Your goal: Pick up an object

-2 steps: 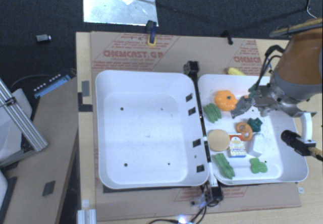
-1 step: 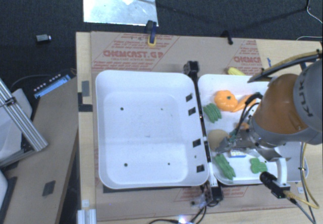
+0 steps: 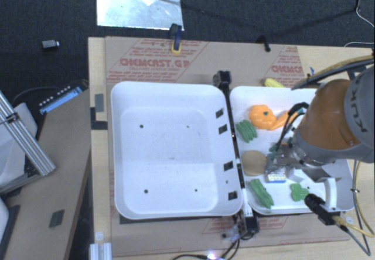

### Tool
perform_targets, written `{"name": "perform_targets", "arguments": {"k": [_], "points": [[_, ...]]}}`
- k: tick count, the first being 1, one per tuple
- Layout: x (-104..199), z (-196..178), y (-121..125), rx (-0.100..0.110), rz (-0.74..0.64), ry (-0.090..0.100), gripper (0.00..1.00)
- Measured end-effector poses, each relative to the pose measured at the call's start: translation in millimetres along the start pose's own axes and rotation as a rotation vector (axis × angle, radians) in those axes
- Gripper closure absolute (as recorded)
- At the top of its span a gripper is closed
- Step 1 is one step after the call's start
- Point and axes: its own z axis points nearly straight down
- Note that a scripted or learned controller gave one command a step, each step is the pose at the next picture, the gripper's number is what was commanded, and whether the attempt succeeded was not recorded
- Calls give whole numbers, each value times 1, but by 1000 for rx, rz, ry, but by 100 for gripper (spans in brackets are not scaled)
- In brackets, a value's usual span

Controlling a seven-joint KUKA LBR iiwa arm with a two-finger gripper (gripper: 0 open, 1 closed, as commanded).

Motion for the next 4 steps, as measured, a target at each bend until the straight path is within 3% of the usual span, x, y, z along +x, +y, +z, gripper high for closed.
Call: {"name": "perform_targets", "arguments": {"k": [1, 2, 3, 4], "points": [[51, -70, 36, -7, -8, 1, 100], [191, -155, 43, -8, -17, 7, 100], [238, -278, 30, -12, -9, 7, 100], [241, -292, 175, -10, 0, 0, 100]]}}
